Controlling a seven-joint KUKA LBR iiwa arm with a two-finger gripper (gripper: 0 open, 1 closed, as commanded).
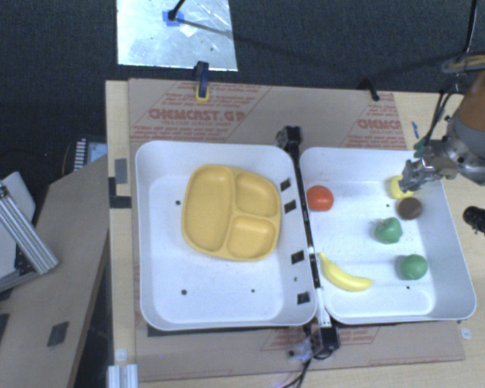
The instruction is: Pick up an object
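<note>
Two shallow white plastic bins (pixel 158 241), smooth w/ slight sheen. Yellow three-section plastic plate (pixel 230 212), matt. Curved yellow plastic-looking banana (pixel 345 275), glossy. Tan cardboard sheet w/ red print (pixel 226 111), dull. Crinkled silver foil-like square (pixel 176 21), shiny. Dark carpet-like floor (pixel 48 55), rough. Ribbed aluminium bar (pixel 12 217), brushed.

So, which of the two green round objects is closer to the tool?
The upper green round object, just below the brown ball; the other green one lies farther from the tool.
</note>
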